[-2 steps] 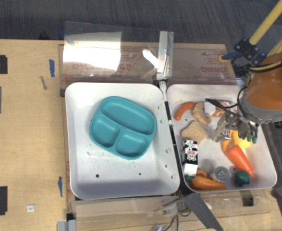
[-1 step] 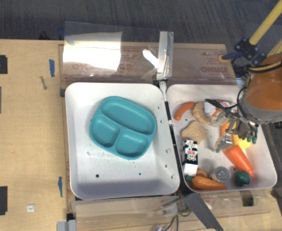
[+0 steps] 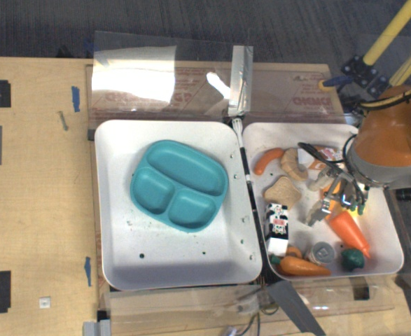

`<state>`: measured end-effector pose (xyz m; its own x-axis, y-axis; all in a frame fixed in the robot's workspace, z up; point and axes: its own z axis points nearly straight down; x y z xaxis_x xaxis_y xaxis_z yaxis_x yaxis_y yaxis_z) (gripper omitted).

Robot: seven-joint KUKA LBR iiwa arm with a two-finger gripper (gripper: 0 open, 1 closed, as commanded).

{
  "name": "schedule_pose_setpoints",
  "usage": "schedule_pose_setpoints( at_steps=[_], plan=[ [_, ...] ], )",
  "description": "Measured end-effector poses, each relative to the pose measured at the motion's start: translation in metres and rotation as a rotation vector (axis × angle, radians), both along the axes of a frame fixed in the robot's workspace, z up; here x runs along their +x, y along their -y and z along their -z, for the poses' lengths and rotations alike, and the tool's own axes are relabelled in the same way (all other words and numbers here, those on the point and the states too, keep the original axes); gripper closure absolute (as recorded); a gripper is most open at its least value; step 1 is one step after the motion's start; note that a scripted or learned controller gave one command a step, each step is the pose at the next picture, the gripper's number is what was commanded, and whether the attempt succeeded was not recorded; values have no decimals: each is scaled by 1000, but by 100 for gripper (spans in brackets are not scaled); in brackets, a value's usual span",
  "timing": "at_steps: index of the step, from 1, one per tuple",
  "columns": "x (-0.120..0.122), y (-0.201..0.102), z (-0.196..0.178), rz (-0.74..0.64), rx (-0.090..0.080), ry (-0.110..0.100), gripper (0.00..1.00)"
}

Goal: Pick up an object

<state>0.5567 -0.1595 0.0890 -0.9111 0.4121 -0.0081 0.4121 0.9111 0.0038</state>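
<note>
My gripper (image 3: 329, 203) hangs low over the right bin (image 3: 394, 247), below the orange band of the arm. Just under and to its right lies a big orange carrot (image 3: 349, 232) with a green piece (image 3: 353, 259) at its end. A tan bread-like piece (image 3: 282, 190) lies to the gripper's left. Farther back are a second tan piece (image 3: 290, 161) and an orange sausage-shaped toy (image 3: 266, 161). A black-and-white block (image 3: 278, 220), a grey cylinder (image 3: 323, 252) and a small carrot (image 3: 303, 266) lie toward the front.
The left bin (image 3: 114, 257) holds a teal divided plate (image 3: 180, 184). A clear plastic wall (image 3: 240, 82) stands behind both bins. Cardboard covers the bench to the left. Yellow bars and cables sit at the back right.
</note>
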Motion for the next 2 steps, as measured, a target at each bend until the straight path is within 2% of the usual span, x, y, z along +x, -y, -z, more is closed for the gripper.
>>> schedule_pose_setpoints(
  at_steps=[1, 2],
  plan=[
    [-18, -1, 0, 38, 0, 2, 0],
    [-15, -1, -13, 36, -3, 12, 100]
  ],
)
